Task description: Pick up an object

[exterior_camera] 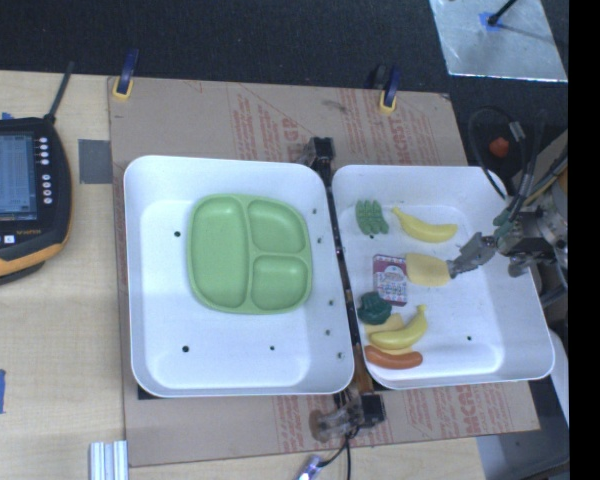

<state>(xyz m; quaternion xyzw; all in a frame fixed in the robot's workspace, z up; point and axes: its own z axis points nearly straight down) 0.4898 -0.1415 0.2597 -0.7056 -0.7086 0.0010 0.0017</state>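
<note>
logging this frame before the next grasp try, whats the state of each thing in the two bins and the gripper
green divided plate: flat and upright in the left bin, nothing on it
upper banana: lying loose in the right bin
yellow block: lying flat, gripper tip at its right edge
gripper: low over the right bin, beside the block
small packet: lying flat
lower banana: lying against the red sausage

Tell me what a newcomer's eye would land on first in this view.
First comes the green divided plate, lying alone in the left white bin. Next is the cluster of small toy foods in the right bin: two yellow bananas, a yellow block, a pink packet. The gripper reaches in from the right, its tip at the yellow block.
</note>
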